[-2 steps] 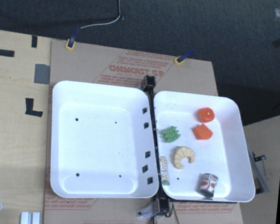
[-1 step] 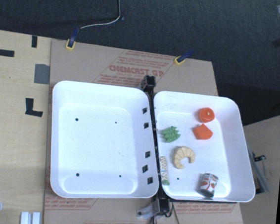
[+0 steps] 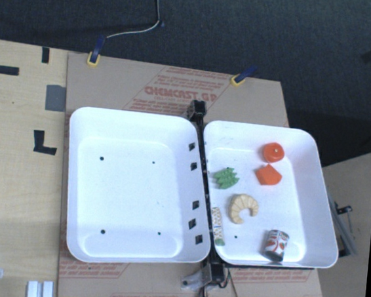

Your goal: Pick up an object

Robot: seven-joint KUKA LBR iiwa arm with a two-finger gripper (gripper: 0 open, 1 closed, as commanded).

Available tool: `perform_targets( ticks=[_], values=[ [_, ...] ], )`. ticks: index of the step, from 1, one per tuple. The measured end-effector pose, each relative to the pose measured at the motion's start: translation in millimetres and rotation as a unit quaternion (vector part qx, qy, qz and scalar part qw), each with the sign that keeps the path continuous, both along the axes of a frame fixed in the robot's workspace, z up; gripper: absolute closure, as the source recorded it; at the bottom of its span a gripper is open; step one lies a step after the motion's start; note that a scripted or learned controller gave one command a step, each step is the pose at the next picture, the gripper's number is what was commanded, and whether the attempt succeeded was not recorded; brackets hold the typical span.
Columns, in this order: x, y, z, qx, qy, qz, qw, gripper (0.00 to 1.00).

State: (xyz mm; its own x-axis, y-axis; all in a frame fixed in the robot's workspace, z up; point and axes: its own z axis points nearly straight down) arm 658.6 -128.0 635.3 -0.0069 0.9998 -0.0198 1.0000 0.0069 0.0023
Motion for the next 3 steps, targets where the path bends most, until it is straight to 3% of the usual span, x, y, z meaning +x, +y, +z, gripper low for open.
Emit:
perform_targets(
  ticks=[3],
  values=[
    [1.8, 2.9, 29.8, -0.0030, -0.003, 0.003, 1.0000, 1.00]
  ],
)
